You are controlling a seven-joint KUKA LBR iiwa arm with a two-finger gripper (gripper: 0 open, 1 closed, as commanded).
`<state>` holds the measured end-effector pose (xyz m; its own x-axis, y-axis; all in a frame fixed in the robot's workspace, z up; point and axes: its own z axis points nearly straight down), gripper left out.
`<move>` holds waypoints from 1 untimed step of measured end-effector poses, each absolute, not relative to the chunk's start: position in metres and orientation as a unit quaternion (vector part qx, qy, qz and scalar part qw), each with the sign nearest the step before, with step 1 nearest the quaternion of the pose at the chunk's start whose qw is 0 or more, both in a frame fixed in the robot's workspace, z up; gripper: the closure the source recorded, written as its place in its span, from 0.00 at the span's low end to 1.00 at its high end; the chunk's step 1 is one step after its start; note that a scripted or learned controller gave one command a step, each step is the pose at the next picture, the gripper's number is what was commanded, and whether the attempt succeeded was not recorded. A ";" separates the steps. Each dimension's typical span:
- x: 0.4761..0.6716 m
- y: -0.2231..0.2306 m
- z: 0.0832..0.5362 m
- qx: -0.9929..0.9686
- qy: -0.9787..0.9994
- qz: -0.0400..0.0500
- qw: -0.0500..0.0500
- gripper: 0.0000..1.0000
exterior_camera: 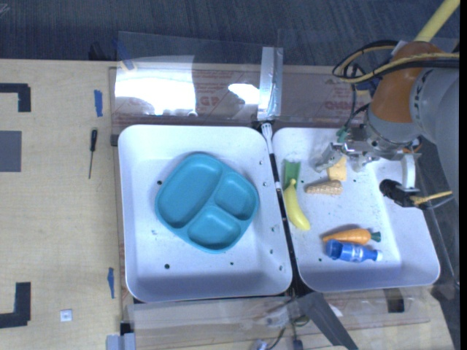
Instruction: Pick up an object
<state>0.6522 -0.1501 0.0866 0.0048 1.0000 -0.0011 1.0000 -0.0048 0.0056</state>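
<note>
Blue bottle [352, 252] nearest; tool [340, 154] over yellow wedge [337, 170], finger spread impossible to tell.

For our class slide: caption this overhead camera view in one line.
Gripper above the right bin near corn, banana, carrot, bottle; blue plate left.

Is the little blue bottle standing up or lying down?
Lying down. The small blue plastic bottle rests on its side on the right white bin's floor, white cap end pointing right, just below the orange toy carrot.
</note>
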 end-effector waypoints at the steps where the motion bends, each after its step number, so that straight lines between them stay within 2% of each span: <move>1: 0.654 -0.149 0.098 0.708 0.707 0.002 0.005 1.00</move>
